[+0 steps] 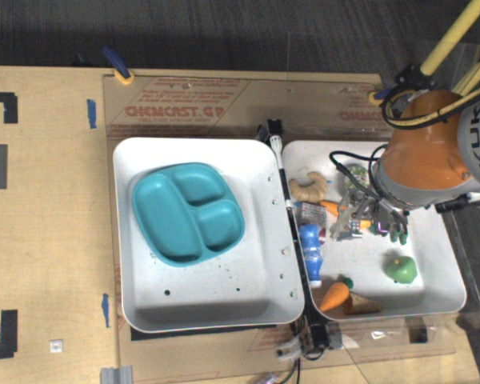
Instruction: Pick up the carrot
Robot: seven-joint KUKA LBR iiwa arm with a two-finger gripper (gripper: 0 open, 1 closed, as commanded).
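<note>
The carrot is orange with a green top and lies in the near left corner of the right bin, tip pointing toward the front wall. My gripper hangs low over the middle of that bin, below the orange wrist band. It is about a hand's width behind the carrot and slightly right of it. Nothing is visibly held in it; cables and the wrist hide its tips.
A teal divided plate lies in the left bin. The right bin also holds a beige knobbly piece, a blue bottle, a small orange item beside the gripper and a green fruit.
</note>
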